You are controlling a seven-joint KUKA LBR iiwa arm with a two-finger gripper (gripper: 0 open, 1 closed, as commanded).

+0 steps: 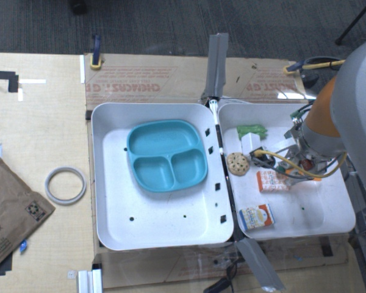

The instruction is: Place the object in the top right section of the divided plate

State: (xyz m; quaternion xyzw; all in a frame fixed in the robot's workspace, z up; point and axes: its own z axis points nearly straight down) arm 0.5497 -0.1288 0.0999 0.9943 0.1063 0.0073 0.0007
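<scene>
**Gripper (297, 163) low in the right bin (320, 215); open or closed cannot be told.**
The likely object, a red-and-white packet (273, 180), lies just beside it. Best to centre on the packet, lift it clear of the bin wall, and release over the divided plate (165, 134) in the left bin (146, 221). Count: two bins, one plate, one packet, one cookie (236, 163), one small carton (257, 217).

Teal divided plate (166, 155) lying flat in the left bin (110, 182), far-centre, a bit skewed. Rounded corners, 3 sections: one wide on far side, two smaller w/ ridge between, near side.
</scene>
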